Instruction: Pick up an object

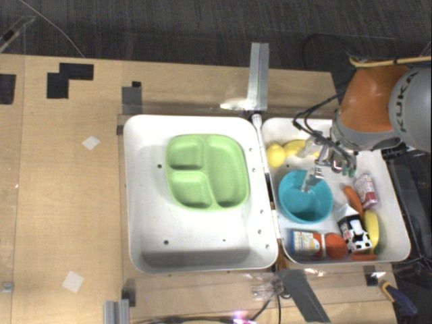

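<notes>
The right bin (pixel 399 229) holds a blue bowl (pixel 304 202), a yellow lemon (pixel 275 156), and a second yellow item (pixel 295 147) behind it. It also holds an orange carrot (pixel 352 197), a small red-and-white can (pixel 365 187), a banana (pixel 370 226) and a black-and-white toy (pixel 352 232). A red fruit (pixel 334 246) and a labelled can (pixel 304 241) on its side lie along the bin's near wall. My gripper (pixel 314 179) hangs over the bowl's far rim, pointing down into it. Nothing visibly sits in its grasp.
The left bin (pixel 145 201) carries a green divided plate (pixel 206 171). A metal post (pixel 258 76) stands behind the divider between the bins. The arm's orange band (pixel 368 100) and cables hang above the right bin's far right corner.
</notes>
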Available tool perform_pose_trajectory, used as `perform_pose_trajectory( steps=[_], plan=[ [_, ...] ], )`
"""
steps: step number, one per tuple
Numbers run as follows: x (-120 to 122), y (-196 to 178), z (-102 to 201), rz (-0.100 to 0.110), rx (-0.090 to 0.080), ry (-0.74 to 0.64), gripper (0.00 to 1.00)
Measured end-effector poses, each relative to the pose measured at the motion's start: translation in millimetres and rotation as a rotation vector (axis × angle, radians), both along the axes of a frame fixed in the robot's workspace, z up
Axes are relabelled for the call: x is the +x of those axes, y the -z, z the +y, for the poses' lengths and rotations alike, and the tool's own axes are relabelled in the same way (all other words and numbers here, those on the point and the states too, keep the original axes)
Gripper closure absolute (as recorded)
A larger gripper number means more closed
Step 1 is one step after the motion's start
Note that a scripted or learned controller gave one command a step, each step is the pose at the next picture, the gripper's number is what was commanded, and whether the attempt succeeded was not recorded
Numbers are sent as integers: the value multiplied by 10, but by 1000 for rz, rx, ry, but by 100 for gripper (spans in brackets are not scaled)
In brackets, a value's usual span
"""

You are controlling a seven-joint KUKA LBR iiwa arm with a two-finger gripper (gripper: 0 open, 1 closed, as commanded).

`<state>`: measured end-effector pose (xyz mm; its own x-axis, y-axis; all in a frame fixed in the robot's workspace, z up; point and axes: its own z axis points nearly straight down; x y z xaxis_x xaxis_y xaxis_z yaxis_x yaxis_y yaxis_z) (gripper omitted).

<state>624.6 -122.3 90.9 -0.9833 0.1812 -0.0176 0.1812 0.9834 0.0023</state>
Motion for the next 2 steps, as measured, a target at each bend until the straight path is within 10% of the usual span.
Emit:
perform_pose_trajectory(
  steps=[2],
  plan=[
    [-880, -19, 320, -6, 4, 196, 0]
  ],
)
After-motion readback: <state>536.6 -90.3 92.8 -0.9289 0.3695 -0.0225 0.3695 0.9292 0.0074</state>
